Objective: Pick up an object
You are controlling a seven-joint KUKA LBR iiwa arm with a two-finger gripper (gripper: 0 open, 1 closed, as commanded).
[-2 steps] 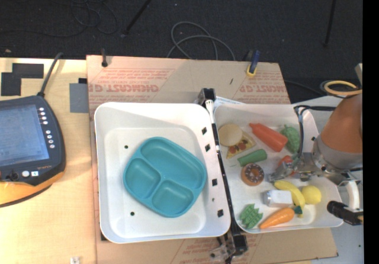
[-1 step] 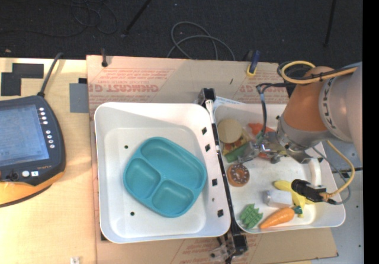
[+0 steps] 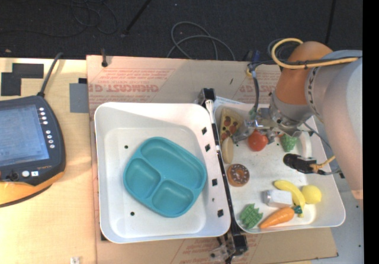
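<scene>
Two white bins sit side by side, and in the right bin (image 3: 331,216) the gripper (image 3: 258,132) is down at the red tomato (image 3: 257,141), which shows between its fingers, above the donut (image 3: 238,174) and up-left of the banana (image 3: 291,191).
</scene>
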